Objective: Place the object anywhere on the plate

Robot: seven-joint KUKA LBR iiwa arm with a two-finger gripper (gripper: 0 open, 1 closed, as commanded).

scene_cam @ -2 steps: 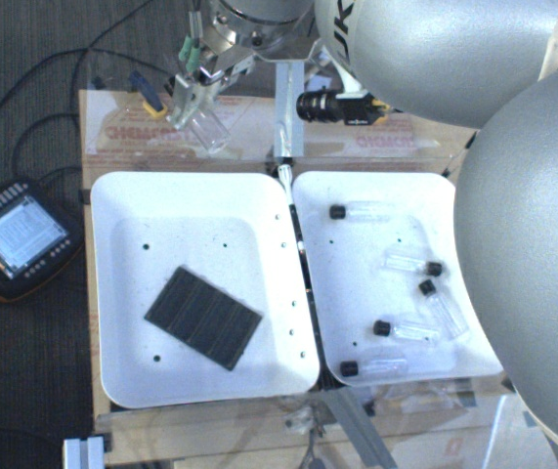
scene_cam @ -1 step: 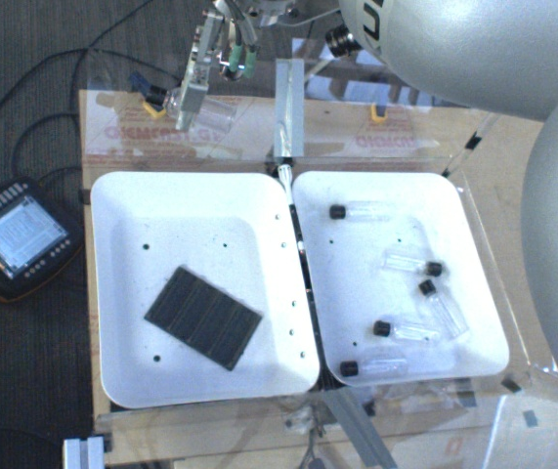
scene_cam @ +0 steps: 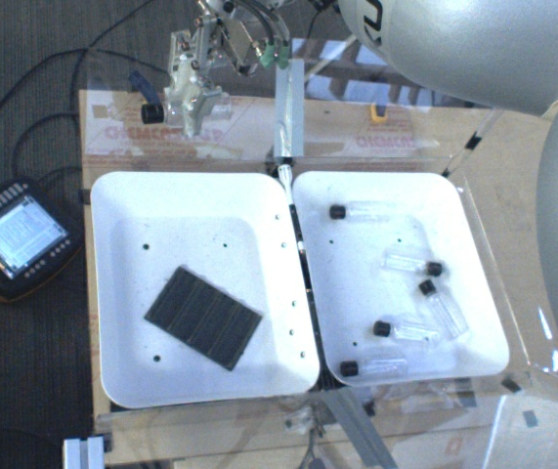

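Gripper (scene_cam: 193, 101) up over the bare bench, beyond the far rim of the left bin (scene_cam: 122, 198), well apart from both bins. Too blurred against the clutter to tell open from closed. Just beside it on its left, a small black cap (scene_cam: 151, 112), perhaps of a clear vial in its hold, though hard to make out. In the left bin, lying flat and turned at a slant, the dark ribbed plate (scene_cam: 203, 318), nothing on it. In the right bin (scene_cam: 474, 213), five clear black-capped vials (scene_cam: 396, 331) scattered on their sides, most toward the near right corner.
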